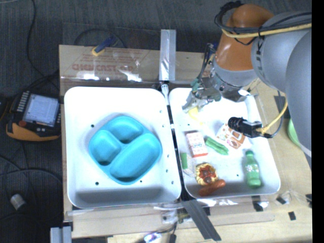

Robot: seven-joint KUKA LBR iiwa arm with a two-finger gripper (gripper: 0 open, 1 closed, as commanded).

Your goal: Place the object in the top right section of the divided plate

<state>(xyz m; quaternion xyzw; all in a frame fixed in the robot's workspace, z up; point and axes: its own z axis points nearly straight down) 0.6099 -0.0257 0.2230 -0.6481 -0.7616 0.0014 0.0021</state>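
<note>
Toys crowd my right bin (268,135): green bottle (251,168), carton (195,143). A yellow object (194,111) lies just under my gripper (195,104), whose finger state I cannot tell.

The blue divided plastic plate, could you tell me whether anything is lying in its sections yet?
No, the blue divided plastic plate in the left white bin shows only bare blue sections.

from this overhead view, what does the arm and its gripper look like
The arm is bulky and rounded, grey, with a glossy orange band above the wrist. Black and yellow cables loop around that band, and a yellow cable trails down its side. The gripper is small, metallic grey, with thin fingers.
</note>
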